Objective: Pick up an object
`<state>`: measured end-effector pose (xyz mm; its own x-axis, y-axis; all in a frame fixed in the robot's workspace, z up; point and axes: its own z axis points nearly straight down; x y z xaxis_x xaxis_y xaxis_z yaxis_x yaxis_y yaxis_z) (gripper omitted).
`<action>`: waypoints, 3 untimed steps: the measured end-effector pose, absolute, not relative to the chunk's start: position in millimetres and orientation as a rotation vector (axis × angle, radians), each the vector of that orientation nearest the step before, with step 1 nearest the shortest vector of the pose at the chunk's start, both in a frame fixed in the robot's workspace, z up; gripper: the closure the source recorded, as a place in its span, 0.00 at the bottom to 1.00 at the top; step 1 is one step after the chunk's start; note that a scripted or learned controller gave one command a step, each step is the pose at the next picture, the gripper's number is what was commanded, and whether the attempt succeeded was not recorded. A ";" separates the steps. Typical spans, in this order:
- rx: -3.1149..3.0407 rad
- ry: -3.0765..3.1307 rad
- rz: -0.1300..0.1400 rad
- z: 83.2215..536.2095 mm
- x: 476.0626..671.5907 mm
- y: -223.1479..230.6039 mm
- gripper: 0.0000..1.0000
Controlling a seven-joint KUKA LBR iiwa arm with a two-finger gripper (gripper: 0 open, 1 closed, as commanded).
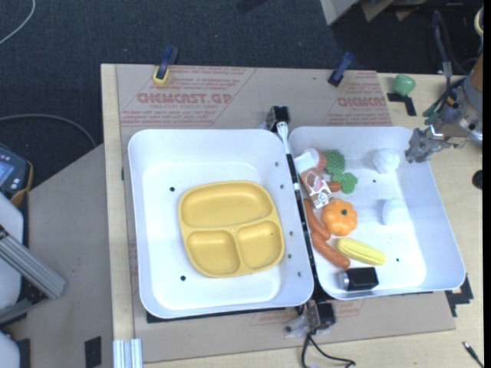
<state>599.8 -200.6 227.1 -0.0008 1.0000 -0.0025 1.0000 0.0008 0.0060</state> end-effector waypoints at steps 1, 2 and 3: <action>2.217 2.230 0.002 218.9 606.8 -141.1 1.00; 2.213 2.227 0.005 231.2 617.9 -88.5 1.00; 2.213 2.226 0.005 230.0 636.6 -40.2 1.00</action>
<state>636.6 -40.2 230.0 -0.0057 1.0000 0.0007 1.0000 0.0057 0.0041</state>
